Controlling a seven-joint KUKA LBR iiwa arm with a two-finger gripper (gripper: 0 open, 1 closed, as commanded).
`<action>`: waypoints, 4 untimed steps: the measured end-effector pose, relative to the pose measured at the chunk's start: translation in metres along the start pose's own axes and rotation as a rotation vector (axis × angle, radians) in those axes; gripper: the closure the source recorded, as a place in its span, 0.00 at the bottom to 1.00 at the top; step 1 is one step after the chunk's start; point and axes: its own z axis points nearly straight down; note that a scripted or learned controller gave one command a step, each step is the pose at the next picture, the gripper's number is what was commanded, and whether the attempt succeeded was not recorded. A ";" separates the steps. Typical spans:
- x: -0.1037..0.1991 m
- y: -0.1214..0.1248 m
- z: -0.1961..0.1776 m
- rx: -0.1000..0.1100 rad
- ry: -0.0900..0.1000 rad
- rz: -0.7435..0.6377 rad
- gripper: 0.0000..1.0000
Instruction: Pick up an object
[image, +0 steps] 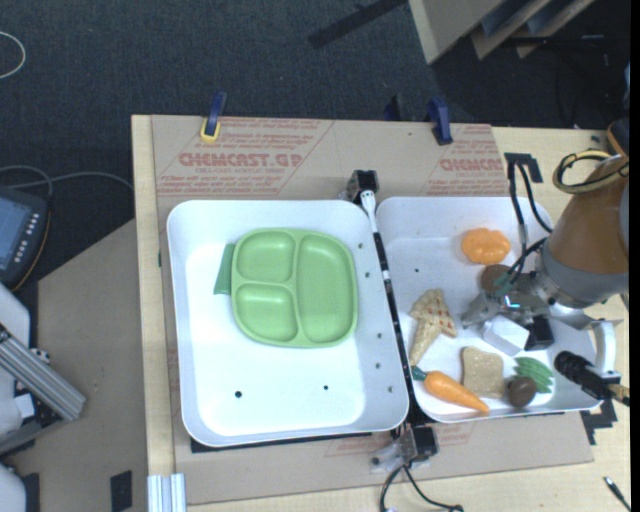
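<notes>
Grey KUKA arm with orange band (598, 232) entering from right, wrist angled down-left; two-finger metal gripper (497, 305) lowered, pointing left; finger spacing unclear.

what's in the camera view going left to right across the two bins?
green divided plate → cone wedge → carrot → tan block → orange fruit → gripper

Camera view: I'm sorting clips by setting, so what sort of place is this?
Probably a robotics lab bench: two white bins clamped to a board, toy food like a carrot, and a gripper reaching in.
</notes>
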 end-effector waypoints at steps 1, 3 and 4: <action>0.002 0.004 0.003 -0.012 0.003 -0.001 0.00; -0.003 0.001 -0.052 -0.012 -0.006 0.000 1.00; -0.006 0.009 -0.098 -0.014 -0.006 -0.001 1.00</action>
